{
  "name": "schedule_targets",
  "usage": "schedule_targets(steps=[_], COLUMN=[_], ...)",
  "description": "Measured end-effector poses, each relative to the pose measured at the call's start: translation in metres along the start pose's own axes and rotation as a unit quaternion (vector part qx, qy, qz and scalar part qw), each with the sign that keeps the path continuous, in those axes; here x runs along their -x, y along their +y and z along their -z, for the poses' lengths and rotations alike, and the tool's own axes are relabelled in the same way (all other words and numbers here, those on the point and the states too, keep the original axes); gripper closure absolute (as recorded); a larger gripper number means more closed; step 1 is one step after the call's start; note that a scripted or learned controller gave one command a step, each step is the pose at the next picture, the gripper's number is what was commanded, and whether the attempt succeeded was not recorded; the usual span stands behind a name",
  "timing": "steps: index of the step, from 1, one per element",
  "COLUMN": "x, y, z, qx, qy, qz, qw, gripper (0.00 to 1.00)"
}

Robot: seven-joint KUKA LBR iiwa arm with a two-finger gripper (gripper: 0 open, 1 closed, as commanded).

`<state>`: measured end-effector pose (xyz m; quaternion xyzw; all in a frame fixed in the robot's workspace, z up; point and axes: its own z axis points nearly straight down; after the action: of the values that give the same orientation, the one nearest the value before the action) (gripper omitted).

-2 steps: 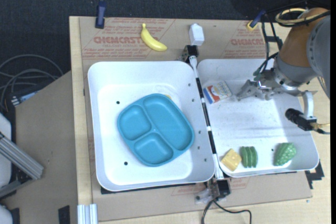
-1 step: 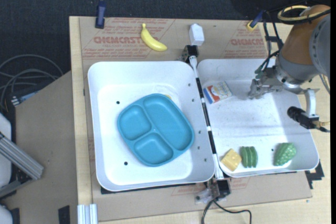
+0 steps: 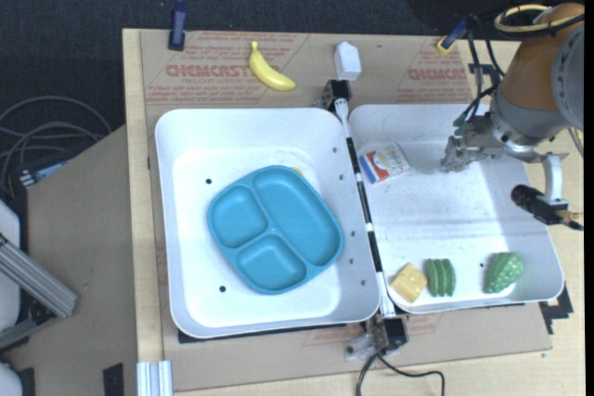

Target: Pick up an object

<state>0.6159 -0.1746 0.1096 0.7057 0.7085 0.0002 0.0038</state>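
- Dark carpet surrounds the desk [image 3: 232,74], a cardboard-topped board carrying two shallow white bins side by side, with a banana [image 3: 270,70] lying loose on the cardboard behind the left bin [image 3: 176,199].
- From the overhead camera, my gripper [image 3: 461,150] hangs low over the back of the right bin [image 3: 464,227], near its rear wall; whether my fingers are open or closed I cannot tell, they are too small and shadowed.
- Nothing appears to be between them, so I judge the pick not yet made.
- Nearest candidate: a small red, white and blue packet [image 3: 383,161] lying flat just to my left, near the divider between the bins.
- To do this well I should centre over one thing, come straight down, and close across its narrow side; the flat packet may slip, so a chunkier piece could be safer.
- Right bin, front edge: a yellow wedge [image 3: 407,282], a green pepper-like piece [image 3: 440,276] just beside it, and a bumpy green piece [image 3: 504,272] further right, all well apart from me.
- Left bin: a blue divided plate [image 3: 274,227] with three compartments.
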Motion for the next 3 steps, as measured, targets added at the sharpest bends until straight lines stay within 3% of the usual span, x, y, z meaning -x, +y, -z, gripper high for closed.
schedule_targets(steps=[1, 2, 3], x=[0.000, -0.051, -0.082], y=[0.001, 0.010, -0.056], z=[0.010, 0.071, 0.054], qx=[0.001, -0.001, -0.004], qy=[-0.001, 0.002, 0.003], qz=[0.001, -0.001, -0.002], qw=[1.0000, 1.0000, 1.0000], gripper=[1.00, 1.00, 1.00])
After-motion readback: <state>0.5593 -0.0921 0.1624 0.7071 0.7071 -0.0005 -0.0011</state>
